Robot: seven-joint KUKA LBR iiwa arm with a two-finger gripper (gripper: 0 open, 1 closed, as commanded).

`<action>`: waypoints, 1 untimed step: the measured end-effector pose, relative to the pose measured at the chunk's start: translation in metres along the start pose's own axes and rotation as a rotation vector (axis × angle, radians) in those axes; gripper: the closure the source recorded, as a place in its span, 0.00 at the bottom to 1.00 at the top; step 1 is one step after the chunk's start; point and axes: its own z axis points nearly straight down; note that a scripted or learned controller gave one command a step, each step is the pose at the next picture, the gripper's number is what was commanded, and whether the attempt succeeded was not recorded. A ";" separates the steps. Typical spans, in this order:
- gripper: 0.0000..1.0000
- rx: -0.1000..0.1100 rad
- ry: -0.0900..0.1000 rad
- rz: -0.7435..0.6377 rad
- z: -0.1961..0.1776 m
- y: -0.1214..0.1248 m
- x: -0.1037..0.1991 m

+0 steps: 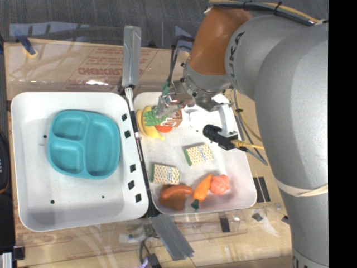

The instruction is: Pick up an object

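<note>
1. Where the grey arm (279,94) w/ its orange band (215,41) reaches in from the right, the tool (167,109) sits low over the top-left corner of the right bin (245,177), right on top of a small cluster of items.
2. Tool state: can't tell. It overlaps the cluster, so no clear sight of anything between its tips.
3. Under/beside the tool: a yellow banana (148,124) against the bin's left wall, a red piece (165,128) just right of it, and a brown-and-white item (176,119) touching both; too jumbled to ID further.
4. Mid bin: a patterned green-yellow packet (199,154), lying flat, tilted, apart from the cluster.
5. Lower left of same bin: a second patterned packet (165,174), near the left wall.
6. Front edge of bin: brown sausage-like item (175,196), then an orange carrot (202,188) leaning diagonal, then a pinkish-orange lump (220,185); carrot touches both neighbours.
7. Left bin (28,194): holds a teal divided plate (85,144), 3 compartments, sitting flat.
8. Both bins rest side by side on a worktop (72,66) covered w/ printed cardboard under clear film.
</note>
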 end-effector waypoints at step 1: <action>1.00 -0.003 0.000 -0.063 0.004 0.031 0.046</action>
